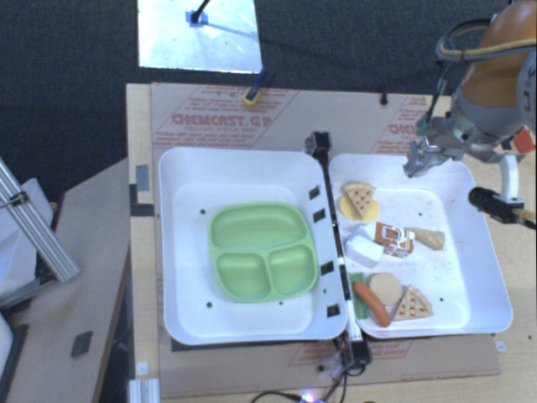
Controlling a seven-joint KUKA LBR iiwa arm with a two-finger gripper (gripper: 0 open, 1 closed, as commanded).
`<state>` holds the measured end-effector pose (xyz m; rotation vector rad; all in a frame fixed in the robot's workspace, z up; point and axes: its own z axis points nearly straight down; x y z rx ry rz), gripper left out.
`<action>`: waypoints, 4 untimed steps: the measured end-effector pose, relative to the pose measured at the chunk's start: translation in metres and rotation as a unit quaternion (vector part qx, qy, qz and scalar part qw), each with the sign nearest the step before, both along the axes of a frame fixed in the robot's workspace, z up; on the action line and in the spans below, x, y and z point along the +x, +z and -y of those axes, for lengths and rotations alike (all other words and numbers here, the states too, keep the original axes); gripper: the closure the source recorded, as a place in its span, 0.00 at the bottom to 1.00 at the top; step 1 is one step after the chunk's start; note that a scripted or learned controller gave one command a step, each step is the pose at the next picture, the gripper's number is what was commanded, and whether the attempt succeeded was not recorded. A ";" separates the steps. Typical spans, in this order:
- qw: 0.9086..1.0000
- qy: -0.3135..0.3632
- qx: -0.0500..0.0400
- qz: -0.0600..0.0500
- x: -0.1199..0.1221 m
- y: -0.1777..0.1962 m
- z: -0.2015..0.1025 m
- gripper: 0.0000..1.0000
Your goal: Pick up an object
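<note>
My gripper (pixel 417 163) hangs above the far edge of the right bin (pixel 478 263), with nothing visible between its fingers. Below it in that bin lie toy foods: a pizza slice on a yellow disc (pixel 359 200), a red-and-white packet (pixel 393 238), a tan bread piece (pixel 429 239), a white block (pixel 363 250), a round tan slice (pixel 385 288), a red sausage (pixel 372 303) and a second pizza slice (pixel 411 305). The nearest item, the pizza slice on the disc, sits to the gripper's lower left.
The left bin (pixel 185 191) holds a green three-compartment tray (pixel 260 250). A black divider with clips (pixel 329 225) runs between the bins. Cardboard (pixel 226 116) lies beneath both bins, with a yellow clip (pixel 252 96) at its far edge.
</note>
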<state>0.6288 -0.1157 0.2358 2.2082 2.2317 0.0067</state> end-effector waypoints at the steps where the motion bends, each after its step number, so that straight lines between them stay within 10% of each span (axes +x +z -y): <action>1: 1.000 0.000 0.000 0.000 0.019 0.001 -0.061 1.00; 4: 1.000 -0.001 0.000 -0.002 0.030 -0.008 -0.193 1.00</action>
